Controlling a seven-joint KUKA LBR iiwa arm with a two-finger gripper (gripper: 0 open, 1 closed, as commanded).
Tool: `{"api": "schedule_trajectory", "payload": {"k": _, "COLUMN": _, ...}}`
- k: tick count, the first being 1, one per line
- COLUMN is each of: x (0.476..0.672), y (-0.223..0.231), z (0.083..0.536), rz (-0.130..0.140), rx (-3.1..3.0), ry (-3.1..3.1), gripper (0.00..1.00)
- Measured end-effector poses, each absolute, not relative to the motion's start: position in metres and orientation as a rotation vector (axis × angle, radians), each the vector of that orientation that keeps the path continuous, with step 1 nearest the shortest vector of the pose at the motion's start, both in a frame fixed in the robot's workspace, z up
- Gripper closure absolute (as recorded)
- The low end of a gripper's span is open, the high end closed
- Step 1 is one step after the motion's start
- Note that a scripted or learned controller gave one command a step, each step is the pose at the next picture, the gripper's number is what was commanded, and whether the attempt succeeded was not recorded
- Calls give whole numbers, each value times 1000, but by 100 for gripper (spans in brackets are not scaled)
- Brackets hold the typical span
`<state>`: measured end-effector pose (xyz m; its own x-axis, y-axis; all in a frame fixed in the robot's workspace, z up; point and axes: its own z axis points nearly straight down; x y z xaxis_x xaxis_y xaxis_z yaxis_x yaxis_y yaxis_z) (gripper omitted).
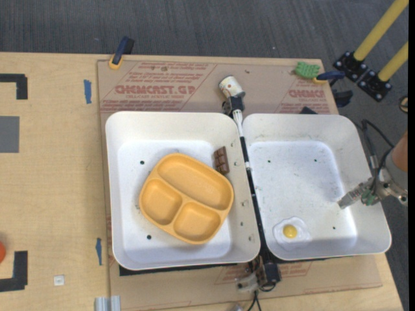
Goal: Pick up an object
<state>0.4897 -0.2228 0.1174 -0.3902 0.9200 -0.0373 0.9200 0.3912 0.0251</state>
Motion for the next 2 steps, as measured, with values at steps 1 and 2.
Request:
{"api": "schedule_trajectory", "payload": {"k": 1, "x": 480, "y": -208, "z": 148, "rz": 1, "rx": 2290, "ry": 2148, "gripper": 100}}
{"api": "schedule_trajectory", "payload": {"k": 2, "x": 480, "y": -209, "z": 182, "rz": 0, "rx": 1772, "ry": 2589, "gripper": 100}}
